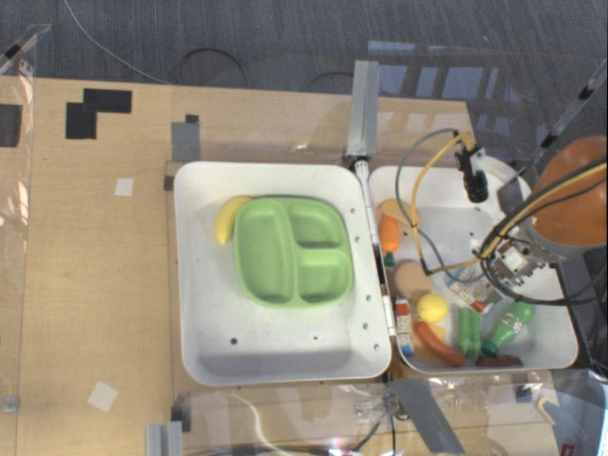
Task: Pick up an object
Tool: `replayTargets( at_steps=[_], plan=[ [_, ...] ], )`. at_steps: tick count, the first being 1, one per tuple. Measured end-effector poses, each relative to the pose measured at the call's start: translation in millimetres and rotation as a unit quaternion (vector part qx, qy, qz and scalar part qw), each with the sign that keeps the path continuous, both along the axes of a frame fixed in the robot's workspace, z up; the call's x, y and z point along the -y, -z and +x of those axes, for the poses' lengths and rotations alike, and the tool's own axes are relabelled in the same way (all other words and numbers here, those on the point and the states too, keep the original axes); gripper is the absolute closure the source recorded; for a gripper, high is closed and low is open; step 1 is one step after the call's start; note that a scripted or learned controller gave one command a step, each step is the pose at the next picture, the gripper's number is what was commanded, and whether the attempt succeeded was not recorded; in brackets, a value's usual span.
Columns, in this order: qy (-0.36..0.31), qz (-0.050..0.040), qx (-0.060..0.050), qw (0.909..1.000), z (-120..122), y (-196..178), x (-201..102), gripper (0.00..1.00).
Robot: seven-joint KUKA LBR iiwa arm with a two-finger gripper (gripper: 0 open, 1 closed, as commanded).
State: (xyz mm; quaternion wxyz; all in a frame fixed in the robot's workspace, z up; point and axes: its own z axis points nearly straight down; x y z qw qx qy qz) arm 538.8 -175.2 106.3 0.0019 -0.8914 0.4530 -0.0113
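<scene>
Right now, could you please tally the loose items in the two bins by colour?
Green: 3, the divided tray, a bottle and a block
Yellow: 2, the banana and a lemon
Orange or red: 2, a carrot and a sausage
Tan: 1, an egg-like piece
Total: 8; small bits beside these are too unclear to count.

The arm (570,198) enters the frame from the 3 o'clock side. Its orange band is the large rounded mass at the right edge, slightly above mid-height. From the band, the wrist slopes down toward 8 o'clock. The pincer (483,288) sits at the lower end of the wrist, in the right half of the frame and below centre. Black and yellow cables loop from the wrist up toward 11 o'clock and back. Cabling and blur obscure the pincer tip.
</scene>
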Motion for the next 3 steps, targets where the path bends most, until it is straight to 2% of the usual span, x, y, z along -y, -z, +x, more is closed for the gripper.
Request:
replayTargets(
  at_steps=[1,2,3],
  plan=[
    [-0.039,0.0015,-0.003,0.9992,50.9,-140.7,5.5,1.00],
    [-0.330,0.0014,-0.011,0.9440,56.2,-26.3,-10.1,1.00],
    [-0.361,-0.0059,-0.005,0.9324,87.3,-146.0,32.4,1.00]
  ],
)
